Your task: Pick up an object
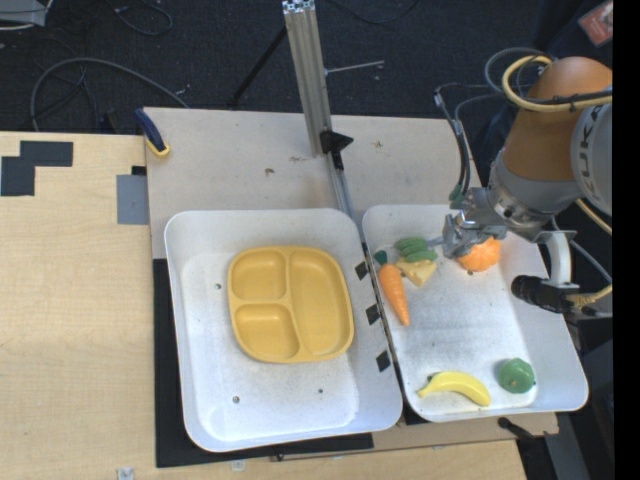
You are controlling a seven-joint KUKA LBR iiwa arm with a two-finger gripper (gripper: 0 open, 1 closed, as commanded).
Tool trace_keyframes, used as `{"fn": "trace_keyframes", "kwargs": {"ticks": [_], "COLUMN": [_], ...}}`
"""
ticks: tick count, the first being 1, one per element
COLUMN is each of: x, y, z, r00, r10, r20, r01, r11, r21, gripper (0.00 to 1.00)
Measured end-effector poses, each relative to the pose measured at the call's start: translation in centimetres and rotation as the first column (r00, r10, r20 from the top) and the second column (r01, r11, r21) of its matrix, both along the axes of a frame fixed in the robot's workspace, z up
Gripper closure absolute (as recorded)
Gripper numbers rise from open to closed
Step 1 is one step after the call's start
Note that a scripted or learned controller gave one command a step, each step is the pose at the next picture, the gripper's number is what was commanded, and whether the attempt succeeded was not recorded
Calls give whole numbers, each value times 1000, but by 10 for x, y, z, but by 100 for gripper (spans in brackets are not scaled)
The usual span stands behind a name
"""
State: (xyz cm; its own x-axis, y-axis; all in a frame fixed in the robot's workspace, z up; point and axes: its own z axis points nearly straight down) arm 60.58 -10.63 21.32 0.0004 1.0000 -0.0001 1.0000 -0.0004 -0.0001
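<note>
While the claw (pixel 468 236) sits low in the right bin (pixel 548 388), I can't tell its state; an orange (pixel 483 256) lies just beside it. Close by: green veg (pixel 411 248), yellow wedge (pixel 419 271), carrot (pixel 393 293). Banana (pixel 455 387) and green apple (pixel 516 375) sit well apart. Left bin (pixel 195 368) holds 1 yellow plate (pixel 290 303). Wooden bench (pixel 70 318), dark floor (pixel 150 38) with cables.

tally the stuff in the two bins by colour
yellow: 3 (divided plate in the left bin, banana, pale yellow piece)
orange: 2 (carrot, round orange fruit by the end effector)
green: 2 (leafy piece, round green fruit)
total: 7
</note>
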Motion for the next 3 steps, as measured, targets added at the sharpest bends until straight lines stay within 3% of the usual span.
{"fn": "trace_keyframes", "kwargs": {"ticks": [1,3], "x": [5,8], "y": [-7,103], "z": [61,40], "r00": [1000,1000], "r10": [0,4], "r20": [3,-5], "r01": [0,-4], "r11": [1000,1000], "r21": [-1,1], "gripper": [100,100]}}
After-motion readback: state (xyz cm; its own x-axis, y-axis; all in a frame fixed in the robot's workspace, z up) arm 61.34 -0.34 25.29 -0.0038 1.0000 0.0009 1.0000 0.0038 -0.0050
